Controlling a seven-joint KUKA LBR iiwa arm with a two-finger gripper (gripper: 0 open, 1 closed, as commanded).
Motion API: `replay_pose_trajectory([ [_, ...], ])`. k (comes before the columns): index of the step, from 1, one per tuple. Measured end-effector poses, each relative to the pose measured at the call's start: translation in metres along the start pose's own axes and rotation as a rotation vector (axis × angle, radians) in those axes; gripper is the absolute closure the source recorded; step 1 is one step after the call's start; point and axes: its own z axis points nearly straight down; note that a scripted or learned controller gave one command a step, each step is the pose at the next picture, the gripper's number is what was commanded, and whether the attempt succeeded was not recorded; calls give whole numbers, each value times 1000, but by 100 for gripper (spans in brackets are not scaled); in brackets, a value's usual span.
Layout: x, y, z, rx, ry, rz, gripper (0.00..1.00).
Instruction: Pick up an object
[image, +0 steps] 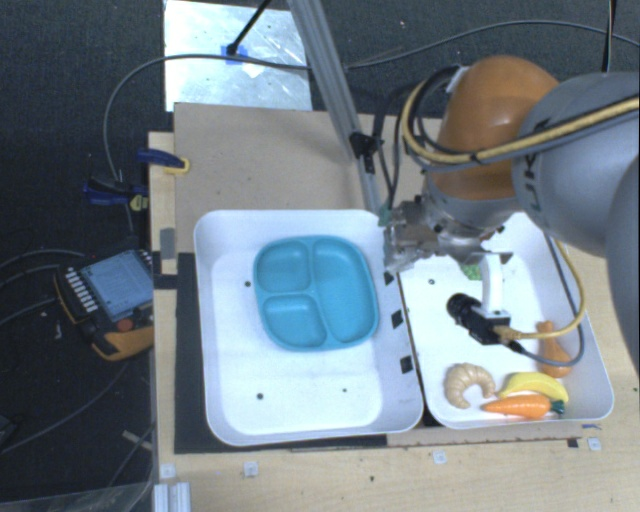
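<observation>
My gripper (402, 250) hangs over the far left corner of the right bin (598, 378), close to the wall shared with the left bin (214, 340). Nothing shows in its grasp. A tan croissant (468, 383) lies near the right bin's front, with an orange carrot (518, 406) and a yellow banana (536, 385) beside it to the right. An orange sausage-shaped piece (553, 350) lies near the right wall. A small green thing (470, 270) peeks out from under the wrist, mostly hidden.
A blue divided plate (315, 292) lies in the far half of the left bin. The big grey arm (570, 150) covers the far right part of the right bin. Tools and a handheld device (112, 292) lie on the floor at the left.
</observation>
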Motion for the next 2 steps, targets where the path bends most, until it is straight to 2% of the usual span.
replay_pose_trajectory([
  [1,53,-19,20,2,0,0,100],
  [2,50,-18,19,0,-2,7,0],
])
